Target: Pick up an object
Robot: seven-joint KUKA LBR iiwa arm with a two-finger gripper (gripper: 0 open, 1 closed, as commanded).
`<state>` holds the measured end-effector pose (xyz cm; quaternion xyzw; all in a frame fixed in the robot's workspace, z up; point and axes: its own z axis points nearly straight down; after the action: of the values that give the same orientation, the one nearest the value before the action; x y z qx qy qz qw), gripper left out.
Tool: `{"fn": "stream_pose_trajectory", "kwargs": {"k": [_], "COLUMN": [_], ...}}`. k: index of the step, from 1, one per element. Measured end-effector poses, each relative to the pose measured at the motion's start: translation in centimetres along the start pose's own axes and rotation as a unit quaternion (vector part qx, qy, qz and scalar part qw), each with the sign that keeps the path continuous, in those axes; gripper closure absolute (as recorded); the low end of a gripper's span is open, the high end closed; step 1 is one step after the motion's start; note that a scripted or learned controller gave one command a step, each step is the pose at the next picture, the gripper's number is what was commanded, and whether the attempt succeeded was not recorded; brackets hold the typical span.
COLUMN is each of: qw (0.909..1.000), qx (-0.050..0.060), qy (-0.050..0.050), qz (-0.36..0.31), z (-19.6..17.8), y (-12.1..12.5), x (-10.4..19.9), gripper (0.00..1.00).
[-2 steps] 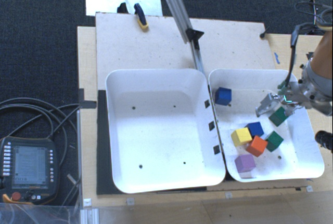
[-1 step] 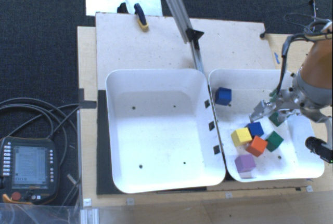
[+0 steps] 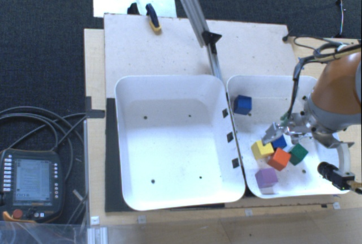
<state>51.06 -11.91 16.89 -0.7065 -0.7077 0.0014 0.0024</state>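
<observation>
Camera view, looking down at a slant: a cluster of small blocks lies in the right bin (image 3: pixel 249 85), toward its near side. A dark blue block (image 3: pixel 279 142) sits at the top of the cluster, right under the pincer (image 3: pixel 277 134); a yellow block (image 3: pixel 262 150) is just left of it, an orange block (image 3: pixel 279 158) just below, a green block (image 3: pixel 298 153) to the right, and a purple block (image 3: pixel 266 178) nearest the bin's front wall. A second blue block (image 3: pixel 242 105) stands apart, near the bin's left wall. The blocks are roughly cubic, so none shows a clear long axis; the orange and green ones sit turned corner-on.

The pincer hangs low over the cluster, at or touching the dark blue block. Whether it is spread or closed cannot be told, nor whether anything is in its grasp.

The arm (image 3: pixel 339 93) comes in from the right. The left bin (image 3: pixel 169 85) stands beside the right one on the worktop (image 3: pixel 169 45). A pendant (image 3: pixel 31 183) lies at lower left.
</observation>
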Motion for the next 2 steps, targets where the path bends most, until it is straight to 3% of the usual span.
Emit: {"fn": "stream_pose_trajectory", "kwargs": {"k": [1,2], "qw": [0.9999,0.9999], "qx": [-0.009,-0.010], "qy": [-0.005,-0.004], "qz": [0.002,0.001], "z": [5.5,4.2], "y": [-0.1,0.1], "x": [0.0,0.0], "gripper": [0.00,1.00]}}
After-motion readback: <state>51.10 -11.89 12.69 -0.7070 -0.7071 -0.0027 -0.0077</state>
